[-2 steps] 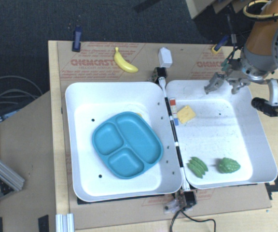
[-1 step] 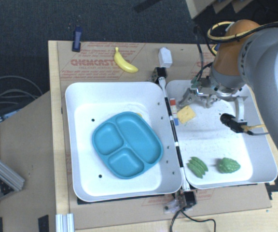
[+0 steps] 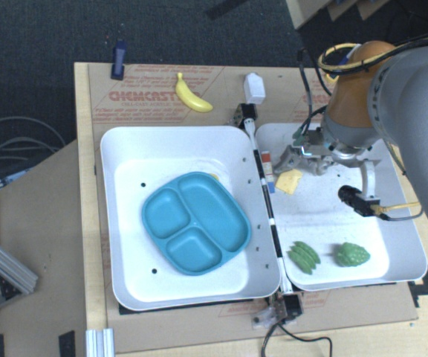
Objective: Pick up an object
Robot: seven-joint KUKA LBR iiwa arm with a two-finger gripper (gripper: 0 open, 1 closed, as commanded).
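The right bin (image 3: 400,262) holds a pale yellow piece (image 3: 288,182) near its left wall. Two green items lie along its front: a ribbed one (image 3: 303,256) and a lumpy one (image 3: 352,255). My gripper (image 3: 308,157) hangs low over the back left of this bin, just above and right of the yellow piece. Nothing shows in its grasp. The grey arm with its orange band (image 3: 359,88) rises behind it to the right.
The left bin (image 3: 125,155) carries a blue divided tray (image 3: 194,222). A yellow banana (image 3: 192,95) lies on the bench behind that bin. A black connector with a yellow cable (image 3: 358,200) hangs over the right bin's middle.
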